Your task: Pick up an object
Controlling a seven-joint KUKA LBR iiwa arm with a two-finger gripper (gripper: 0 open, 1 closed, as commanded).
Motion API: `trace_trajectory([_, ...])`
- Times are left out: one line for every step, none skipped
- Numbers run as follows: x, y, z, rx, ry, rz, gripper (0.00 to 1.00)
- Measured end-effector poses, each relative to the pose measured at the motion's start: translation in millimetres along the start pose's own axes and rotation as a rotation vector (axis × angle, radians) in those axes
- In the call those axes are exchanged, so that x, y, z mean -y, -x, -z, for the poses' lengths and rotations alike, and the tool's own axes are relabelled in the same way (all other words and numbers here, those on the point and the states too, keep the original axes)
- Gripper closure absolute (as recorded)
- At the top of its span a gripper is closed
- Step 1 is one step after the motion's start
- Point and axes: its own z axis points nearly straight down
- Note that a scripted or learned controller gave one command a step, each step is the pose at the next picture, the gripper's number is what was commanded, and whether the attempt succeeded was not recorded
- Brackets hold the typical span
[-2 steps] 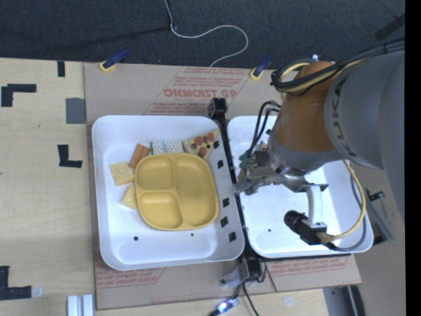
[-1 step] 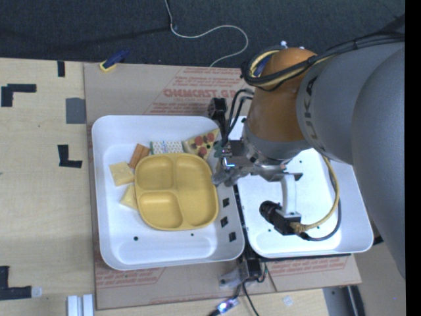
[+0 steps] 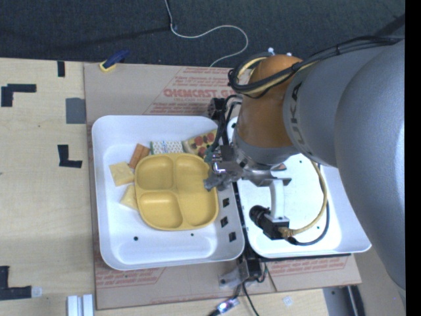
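A yellow divided plate [image 3: 174, 191] lies in the left white bin [image 3: 131, 242], covering much of its middle. Several small flat things poke out from under its far and left edges: a tan cracker-like piece [image 3: 122, 174], an orange-brown piece [image 3: 139, 154], a speckled packet [image 3: 166, 147] and a colourful printed item [image 3: 200, 141]. My gripper [image 3: 217, 171] hangs low over the plate's right rim, near the wall between the two bins. The bulky grey and orange wrist [image 3: 266, 114] hides what lies right under it.
The right white bin [image 3: 329, 229] is largely covered by the arm; a black cable fitting [image 3: 266, 221] hangs over it. Both bins rest on a cardboard sheet [image 3: 158, 87]. A white cord [image 3: 204, 31] lies on the dark floor beyond.
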Motion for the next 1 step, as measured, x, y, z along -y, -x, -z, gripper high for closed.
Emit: trace_trajectory([4.6,-0.1,0.6,0.000,0.001,-0.002,1.00])
